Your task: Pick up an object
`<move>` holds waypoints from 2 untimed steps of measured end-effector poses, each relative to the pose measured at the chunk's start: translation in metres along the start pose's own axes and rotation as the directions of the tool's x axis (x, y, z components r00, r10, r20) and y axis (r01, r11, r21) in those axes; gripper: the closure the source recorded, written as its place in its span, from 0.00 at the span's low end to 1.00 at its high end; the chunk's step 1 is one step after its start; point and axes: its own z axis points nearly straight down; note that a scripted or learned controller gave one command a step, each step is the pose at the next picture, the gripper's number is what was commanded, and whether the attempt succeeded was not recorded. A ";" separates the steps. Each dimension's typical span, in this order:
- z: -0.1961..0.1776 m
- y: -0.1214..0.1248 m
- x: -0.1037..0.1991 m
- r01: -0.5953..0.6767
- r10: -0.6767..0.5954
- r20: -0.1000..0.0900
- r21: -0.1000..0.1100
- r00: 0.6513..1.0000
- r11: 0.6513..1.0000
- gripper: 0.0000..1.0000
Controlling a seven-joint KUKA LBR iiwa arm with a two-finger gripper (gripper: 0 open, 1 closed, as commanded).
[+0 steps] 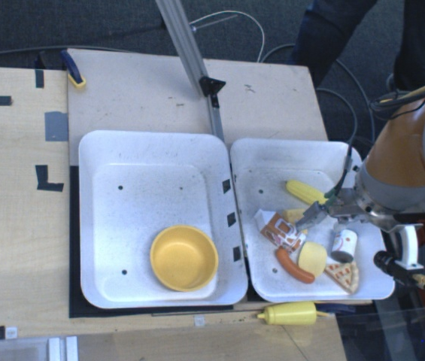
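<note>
We take the nearest candidate to be the small carton [278,232], a red-orange and white packet lying flat on the floor of the right bin [272,156], toward that bin's left-centre. Its long axis runs on a diagonal, from upper left to lower right in the camera view, and its printed face is turned up; it looks crumpled or creased at one end, though the detail is too fine for us to be sure. The relation that matters is this: the carton lies just to the left of and slightly below the gripper [314,213], whose dark fingers point leftward and down toward it, their tips close beside the carton's upper right corner. We see nothing gripped, and the fingers appear close together, but whether they are parted or closed we cannot tell.

Moving outward, a pale yellow block [311,258] sits just beside the carton's lower right end, with a toy sausage [293,267] touching or nearly touching beneath both. A pizza slice [344,275] lies near the bin's lower right corner, and a yellow corn cob [306,192] lies above the gripper. A small white cylinder [344,243] rests just under the wrist.

In the left bin [107,156] a yellow bowl [184,258] stands well apart. A yellow mustard bottle [291,313] lies on the bench in front of the right bin.
</note>
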 end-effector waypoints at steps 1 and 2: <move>0.054 0.002 -0.004 0.001 -0.001 -0.007 -0.009 1.000 1.000 0.00; 0.054 0.006 -0.005 0.003 -0.003 0.000 -0.022 1.000 1.000 0.00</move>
